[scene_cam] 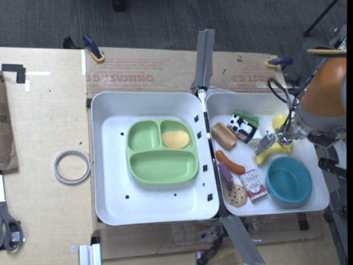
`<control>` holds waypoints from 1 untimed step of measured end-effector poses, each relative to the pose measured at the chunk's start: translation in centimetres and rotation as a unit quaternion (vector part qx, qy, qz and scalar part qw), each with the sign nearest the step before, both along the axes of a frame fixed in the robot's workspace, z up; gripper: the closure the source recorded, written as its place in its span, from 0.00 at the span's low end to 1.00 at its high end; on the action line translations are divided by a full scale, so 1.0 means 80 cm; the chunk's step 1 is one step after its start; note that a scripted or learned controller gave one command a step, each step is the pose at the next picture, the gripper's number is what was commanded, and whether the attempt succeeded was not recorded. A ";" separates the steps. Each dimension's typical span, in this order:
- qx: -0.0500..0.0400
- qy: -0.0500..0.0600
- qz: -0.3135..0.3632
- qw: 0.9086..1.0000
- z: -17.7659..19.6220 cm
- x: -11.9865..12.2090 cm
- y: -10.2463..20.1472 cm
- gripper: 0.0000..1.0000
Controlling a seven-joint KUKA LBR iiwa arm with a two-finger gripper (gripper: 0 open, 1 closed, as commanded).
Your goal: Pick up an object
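The gripper (268, 143) is down in the right bin (317, 203), its metal fingers spread apart just above the banana (270, 154), with nothing between them. Nothing is lifted yet: the banana lies on the bin floor beside the blue bowl (288, 181). By my judgement the closing and the lift remain.

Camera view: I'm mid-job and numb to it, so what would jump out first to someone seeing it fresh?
Probably the green tray in the left bin, with a yellow lump in its upper right compartment. Next, the toy clutter in the right bin, above all the blue bowl near the front. The tool sits low over a yellow banana there.
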State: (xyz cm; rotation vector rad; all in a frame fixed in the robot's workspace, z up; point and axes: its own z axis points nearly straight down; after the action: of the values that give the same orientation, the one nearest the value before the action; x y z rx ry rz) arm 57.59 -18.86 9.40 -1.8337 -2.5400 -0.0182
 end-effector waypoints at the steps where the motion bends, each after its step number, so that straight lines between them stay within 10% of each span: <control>1: -0.003 -0.003 -0.001 1.000 0.012 0.001 -0.002 1.00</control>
State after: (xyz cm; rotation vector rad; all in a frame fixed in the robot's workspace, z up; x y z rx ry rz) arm 57.70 -19.06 10.39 -1.8415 -2.5445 -0.0165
